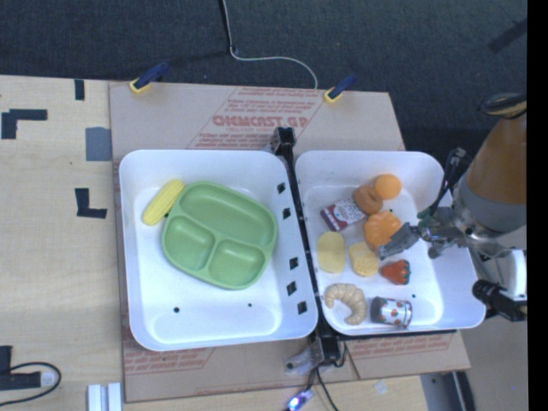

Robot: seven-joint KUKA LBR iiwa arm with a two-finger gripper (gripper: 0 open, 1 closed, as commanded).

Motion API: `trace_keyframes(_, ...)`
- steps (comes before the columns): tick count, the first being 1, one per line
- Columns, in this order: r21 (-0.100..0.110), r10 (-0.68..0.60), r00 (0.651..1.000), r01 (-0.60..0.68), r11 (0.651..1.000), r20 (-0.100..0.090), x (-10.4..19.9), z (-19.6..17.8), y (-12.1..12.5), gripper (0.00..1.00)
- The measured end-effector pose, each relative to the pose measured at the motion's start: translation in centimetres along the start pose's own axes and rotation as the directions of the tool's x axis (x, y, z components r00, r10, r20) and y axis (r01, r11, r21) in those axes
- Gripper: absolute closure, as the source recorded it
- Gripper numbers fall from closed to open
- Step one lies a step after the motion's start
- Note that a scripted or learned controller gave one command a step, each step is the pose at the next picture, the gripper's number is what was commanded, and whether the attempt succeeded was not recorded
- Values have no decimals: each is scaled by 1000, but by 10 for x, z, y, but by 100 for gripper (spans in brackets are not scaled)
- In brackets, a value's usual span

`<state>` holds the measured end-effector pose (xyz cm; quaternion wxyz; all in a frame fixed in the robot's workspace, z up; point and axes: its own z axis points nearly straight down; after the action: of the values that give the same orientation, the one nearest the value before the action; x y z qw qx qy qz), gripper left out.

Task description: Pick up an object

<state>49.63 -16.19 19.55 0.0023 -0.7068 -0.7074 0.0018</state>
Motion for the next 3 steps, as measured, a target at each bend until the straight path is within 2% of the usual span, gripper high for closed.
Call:
trace_keyframes(1, 2, -1, 1000, 1, 1000, 0, -8, 117, 32, 0)
trace_keyframes(2, 0, 0, 1000, 0, 1000, 1, -9, 105, 32, 100)
trace_keyframes(3, -8, -5, 1000, 5, 1000, 1, 18, 58, 80, 100)
